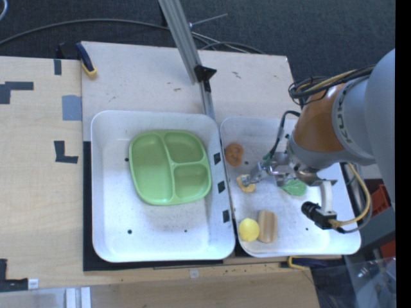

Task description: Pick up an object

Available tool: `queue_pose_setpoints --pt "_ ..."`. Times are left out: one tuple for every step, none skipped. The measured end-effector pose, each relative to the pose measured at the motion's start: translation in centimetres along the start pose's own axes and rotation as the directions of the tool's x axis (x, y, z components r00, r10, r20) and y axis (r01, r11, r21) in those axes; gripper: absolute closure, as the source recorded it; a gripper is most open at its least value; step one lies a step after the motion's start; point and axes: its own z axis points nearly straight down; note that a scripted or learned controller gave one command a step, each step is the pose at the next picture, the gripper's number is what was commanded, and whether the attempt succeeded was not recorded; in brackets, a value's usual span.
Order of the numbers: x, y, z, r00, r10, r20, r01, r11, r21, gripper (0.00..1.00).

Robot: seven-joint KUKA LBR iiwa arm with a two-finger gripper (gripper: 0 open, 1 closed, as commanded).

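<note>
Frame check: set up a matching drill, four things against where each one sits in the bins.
Things:
1. green divided plate
2. yellow ball
3. orange-brown round piece
4. small green item

Places:
A. near edge of right bin, beside a tan block
B. left bin
C. far part of right bin, close to the divider
D. right bin, beneath the arm's wrist

Pairs: 1-B, 2-A, 3-C, 4-D

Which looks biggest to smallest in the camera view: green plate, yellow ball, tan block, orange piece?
1. green plate, by far the largest.
2. tan block.
3. yellow ball, close to the block, so that order is unsure.
4. orange piece, slightly smaller.
</note>
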Motion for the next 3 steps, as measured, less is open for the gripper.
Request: queue_pose_setpoints --pt "0.0 0.2 -1.4 1.0 -0.003 0.0 0.003 1.0 -0.004 1.0" --pt "0.4 1.2 -6.7 1.0 -0.002 0.002 0.002 1.0 -0.004 1.0" --pt "-0.3 1.6 -11.3 1.0 -0.001 0.002 0.001 1.0 -0.005 1.0"
